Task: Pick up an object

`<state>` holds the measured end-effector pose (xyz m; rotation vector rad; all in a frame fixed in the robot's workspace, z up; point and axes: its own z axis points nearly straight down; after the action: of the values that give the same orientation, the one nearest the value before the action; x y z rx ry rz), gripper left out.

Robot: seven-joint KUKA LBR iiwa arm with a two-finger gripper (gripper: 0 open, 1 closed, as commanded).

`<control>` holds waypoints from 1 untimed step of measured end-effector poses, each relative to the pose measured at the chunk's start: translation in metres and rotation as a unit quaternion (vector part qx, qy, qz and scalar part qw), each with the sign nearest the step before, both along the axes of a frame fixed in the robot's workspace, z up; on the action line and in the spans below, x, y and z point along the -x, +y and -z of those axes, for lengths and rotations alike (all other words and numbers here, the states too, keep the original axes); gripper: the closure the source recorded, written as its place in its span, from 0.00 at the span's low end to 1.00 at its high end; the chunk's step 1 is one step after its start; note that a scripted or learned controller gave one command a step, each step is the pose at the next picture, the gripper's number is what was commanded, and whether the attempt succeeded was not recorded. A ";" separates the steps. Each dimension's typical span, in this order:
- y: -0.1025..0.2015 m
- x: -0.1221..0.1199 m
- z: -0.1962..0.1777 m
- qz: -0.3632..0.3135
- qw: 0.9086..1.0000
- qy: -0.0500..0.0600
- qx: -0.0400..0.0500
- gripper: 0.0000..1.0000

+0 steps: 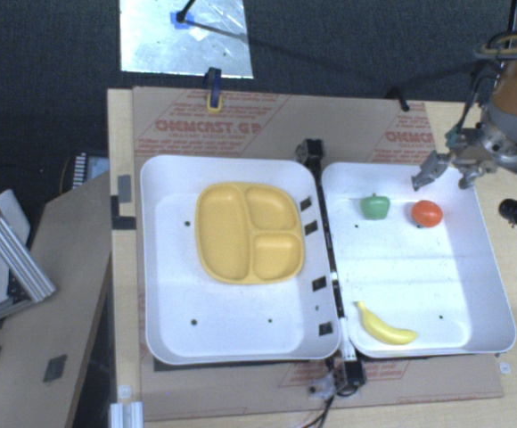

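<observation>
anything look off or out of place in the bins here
Nothing stands out. The yellow divided plate lies flat in the left bin. The green pepper, the tomato and the banana rest apart in the right bin, none spilled or damaged. The tool hangs open over that bin's far edge, holding nothing.

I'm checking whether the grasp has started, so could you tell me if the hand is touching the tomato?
Apart. The camera view shows the open hand above the far edge of the right bin, with bare white floor between its fingertips and the tomato.
</observation>
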<state>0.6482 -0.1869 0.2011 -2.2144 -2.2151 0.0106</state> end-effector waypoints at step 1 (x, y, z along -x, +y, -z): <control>0.001 -0.003 -0.009 -0.001 1.000 -0.006 0.001 0.00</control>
<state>0.6508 -0.1860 0.2103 -2.2187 -2.2260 -0.0010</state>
